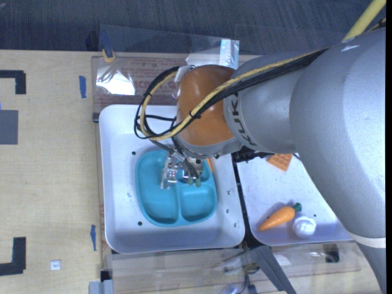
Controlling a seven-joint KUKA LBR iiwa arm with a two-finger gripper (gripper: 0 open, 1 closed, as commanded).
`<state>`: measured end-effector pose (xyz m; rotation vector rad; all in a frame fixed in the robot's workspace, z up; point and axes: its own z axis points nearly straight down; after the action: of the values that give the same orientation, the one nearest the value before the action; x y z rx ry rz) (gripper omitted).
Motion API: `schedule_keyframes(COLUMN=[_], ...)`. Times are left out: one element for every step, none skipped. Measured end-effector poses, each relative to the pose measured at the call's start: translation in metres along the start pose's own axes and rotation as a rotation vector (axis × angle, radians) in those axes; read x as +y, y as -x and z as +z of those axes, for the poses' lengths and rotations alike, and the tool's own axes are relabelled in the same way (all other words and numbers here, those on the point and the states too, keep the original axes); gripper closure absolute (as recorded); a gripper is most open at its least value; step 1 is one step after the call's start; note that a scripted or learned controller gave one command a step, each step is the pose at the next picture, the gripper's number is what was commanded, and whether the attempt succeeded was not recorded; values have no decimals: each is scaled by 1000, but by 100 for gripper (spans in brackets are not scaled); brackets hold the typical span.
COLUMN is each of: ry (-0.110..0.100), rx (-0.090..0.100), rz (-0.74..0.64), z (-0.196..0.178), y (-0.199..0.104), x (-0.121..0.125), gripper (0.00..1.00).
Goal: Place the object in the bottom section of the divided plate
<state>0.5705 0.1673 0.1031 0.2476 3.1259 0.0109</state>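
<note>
A blue divided plate (pixel 160 192) lies in the left white bin (pixel 116 182). My gripper (pixel 181 175) hangs over the plate's middle, near the ridge that splits its sections. A small orange edge shows just right of the gripper, against the arm. I cannot make out whether anything sits between the fingers. The arm's orange band (pixel 205 112) and grey body cover the bin's upper right part.
In the right bin (pixel 269 195) lie an orange carrot (pixel 277 218), a small white round object (pixel 304 226) and an orange waffle-patterned piece (pixel 281 162). Yellow and black cables (pixel 147 112) loop over the left bin's top. Crumpled clear plastic (pixel 116 81) lies behind the bins.
</note>
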Motion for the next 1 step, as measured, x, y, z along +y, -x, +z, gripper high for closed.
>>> schedule_keyframes(ry=[0], rx=[5], rz=[-4], z=[2], y=[-2], x=[2], gripper=[0])
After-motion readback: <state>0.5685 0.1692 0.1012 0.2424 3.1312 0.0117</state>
